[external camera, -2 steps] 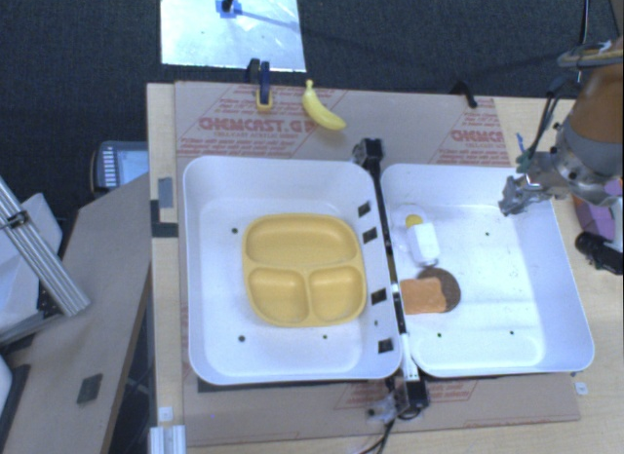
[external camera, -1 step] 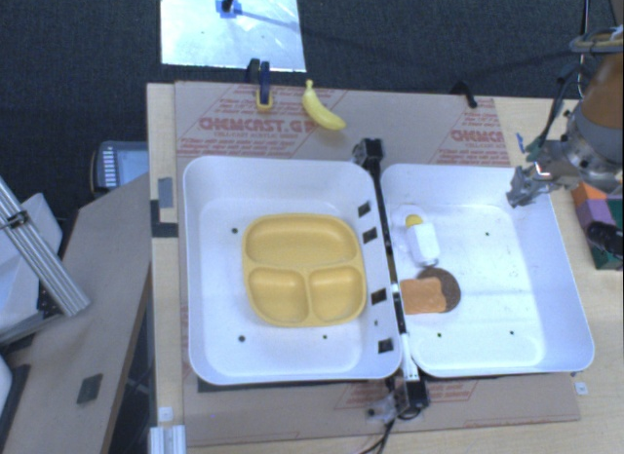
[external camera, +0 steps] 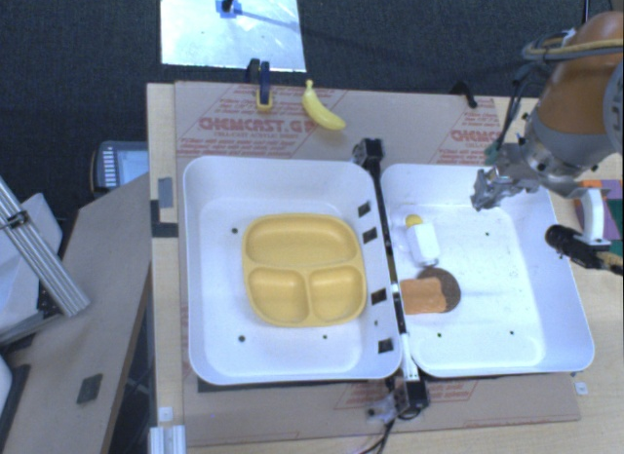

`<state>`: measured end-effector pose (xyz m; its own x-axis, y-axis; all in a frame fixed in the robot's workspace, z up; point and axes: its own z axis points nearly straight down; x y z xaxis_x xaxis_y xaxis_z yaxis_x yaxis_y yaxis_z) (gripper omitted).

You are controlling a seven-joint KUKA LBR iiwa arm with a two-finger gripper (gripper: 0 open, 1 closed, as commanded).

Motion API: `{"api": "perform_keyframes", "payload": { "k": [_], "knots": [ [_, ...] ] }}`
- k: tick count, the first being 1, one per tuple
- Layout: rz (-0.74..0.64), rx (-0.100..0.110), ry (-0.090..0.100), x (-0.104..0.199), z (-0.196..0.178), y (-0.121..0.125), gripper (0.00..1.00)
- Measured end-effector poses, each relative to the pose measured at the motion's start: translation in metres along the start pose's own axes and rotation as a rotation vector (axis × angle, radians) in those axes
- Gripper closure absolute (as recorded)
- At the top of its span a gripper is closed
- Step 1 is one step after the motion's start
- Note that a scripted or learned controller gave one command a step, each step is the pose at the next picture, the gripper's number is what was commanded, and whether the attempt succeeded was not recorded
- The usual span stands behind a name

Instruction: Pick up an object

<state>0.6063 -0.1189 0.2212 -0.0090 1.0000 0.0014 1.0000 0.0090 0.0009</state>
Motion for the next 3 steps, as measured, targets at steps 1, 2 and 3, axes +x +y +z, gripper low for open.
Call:
{"api": "perform_keyframes", "payload": {
  "k": [1,2,3],
  "knots": [
    [0.0,-0.001,0.0,0.051,-0.011,-0.004,1.0],
    [-0.001,-0.001,0.001,0.111,-0.014,-0.017,1.0],
    [0.0,0.0,0.001,0.16,-0.001,-0.022,1.0]
  ]
}}
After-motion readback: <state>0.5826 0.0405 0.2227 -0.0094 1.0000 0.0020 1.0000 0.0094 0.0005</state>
